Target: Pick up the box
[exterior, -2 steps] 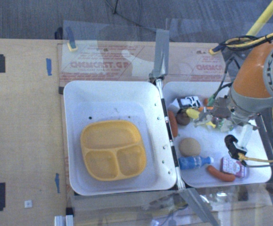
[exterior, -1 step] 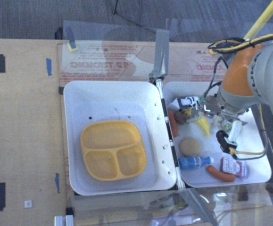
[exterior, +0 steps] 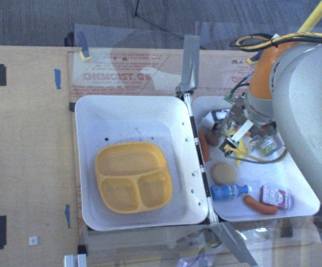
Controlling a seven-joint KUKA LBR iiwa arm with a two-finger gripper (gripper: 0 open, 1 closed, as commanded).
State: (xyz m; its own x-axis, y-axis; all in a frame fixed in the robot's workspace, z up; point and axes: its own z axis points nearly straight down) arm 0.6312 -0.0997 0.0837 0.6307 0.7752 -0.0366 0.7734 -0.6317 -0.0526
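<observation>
A small red and white box lies flat near the front right corner of the right bin. My gripper is low over the far part of that bin, well behind the box and apart from it. The grey arm with its orange band comes in from the right and covers the bin's far right corner. Whatever lies straight under the wrist is hidden.
In the right bin lie a hot dog, a blue bottle, a brown round item, a red-orange stick, a green item and a white item. A yellow divided plate sits in the left bin.
</observation>
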